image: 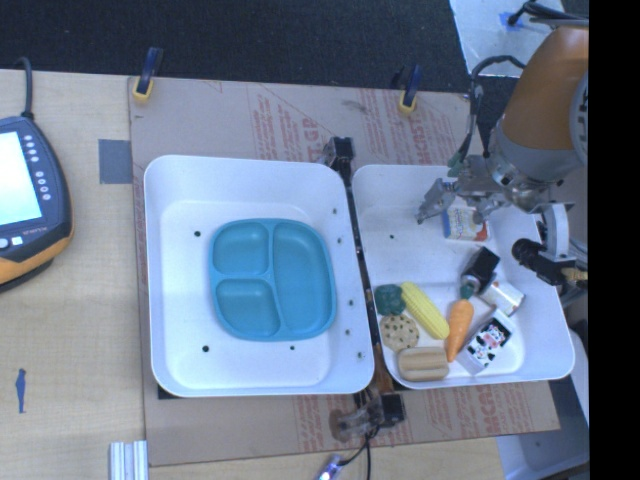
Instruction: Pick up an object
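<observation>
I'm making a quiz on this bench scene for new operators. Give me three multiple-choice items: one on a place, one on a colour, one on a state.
1. Where does the divided plate lie?
A. In the left bin
B. In the right bin
C. On the bare bench

2. What colour is the toy carrot?
A. Purple
B. Orange
C. White

3. How does the toy corn cob lie?
A. Standing upright on its end
B. Lifted above the bin
C. Flat on the bin floor among the other toy foods

Answers:
1. A: the blue plate sits in the middle of the left bin.
2. B: the carrot is orange, lying beside the yellow corn in the right bin.
3. C: the corn lies flat between the cookie and the carrot, while the gripper is over the far part of that bin.
</observation>
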